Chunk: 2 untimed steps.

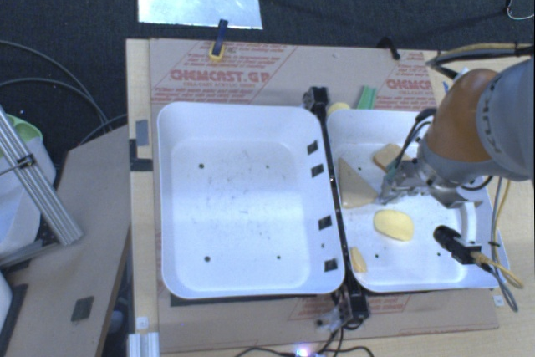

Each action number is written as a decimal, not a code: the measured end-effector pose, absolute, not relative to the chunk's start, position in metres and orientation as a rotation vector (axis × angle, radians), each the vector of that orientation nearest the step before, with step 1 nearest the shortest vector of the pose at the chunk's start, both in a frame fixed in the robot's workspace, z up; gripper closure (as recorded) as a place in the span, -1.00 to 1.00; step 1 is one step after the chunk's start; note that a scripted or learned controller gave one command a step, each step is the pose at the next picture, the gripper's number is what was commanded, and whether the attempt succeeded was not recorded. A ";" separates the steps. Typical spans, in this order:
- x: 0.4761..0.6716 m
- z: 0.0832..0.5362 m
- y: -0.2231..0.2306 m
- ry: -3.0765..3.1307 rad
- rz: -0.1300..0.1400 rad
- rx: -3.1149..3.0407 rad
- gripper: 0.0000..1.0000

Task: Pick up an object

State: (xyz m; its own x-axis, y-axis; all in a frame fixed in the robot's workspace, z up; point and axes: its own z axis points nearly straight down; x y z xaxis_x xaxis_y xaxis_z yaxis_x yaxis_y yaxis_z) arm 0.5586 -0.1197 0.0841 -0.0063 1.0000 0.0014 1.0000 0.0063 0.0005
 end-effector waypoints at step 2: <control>0.489 0.264 0.019 -2.238 -0.015 -2.213 1.00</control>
